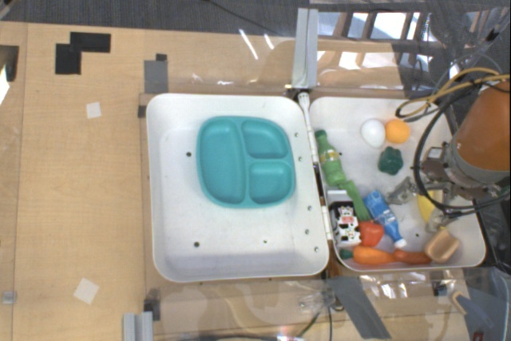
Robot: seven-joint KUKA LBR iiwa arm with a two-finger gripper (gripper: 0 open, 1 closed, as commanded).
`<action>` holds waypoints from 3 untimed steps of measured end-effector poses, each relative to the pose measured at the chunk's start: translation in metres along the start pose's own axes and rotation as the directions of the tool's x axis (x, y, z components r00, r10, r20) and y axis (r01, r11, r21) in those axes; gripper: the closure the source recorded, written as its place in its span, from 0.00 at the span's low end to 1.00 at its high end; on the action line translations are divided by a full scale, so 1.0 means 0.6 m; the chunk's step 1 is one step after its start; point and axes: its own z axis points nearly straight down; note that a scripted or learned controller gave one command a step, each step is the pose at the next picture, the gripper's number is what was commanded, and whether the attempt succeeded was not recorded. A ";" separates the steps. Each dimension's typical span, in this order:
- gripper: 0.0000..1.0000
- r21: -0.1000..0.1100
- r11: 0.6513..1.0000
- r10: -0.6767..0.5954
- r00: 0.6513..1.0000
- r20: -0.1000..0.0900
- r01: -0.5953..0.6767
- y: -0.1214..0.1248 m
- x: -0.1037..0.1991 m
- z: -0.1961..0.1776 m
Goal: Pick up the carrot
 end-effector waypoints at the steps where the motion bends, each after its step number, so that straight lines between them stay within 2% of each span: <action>1: 0.00 0.007 0.999 0.041 0.999 0.001 -0.041 0.058 0.027 -0.002; 2: 0.00 0.002 1.000 -0.027 1.000 0.000 0.027 0.007 0.006 0.000; 3: 0.00 0.010 0.999 0.053 0.999 0.002 -0.053 0.068 0.013 -0.003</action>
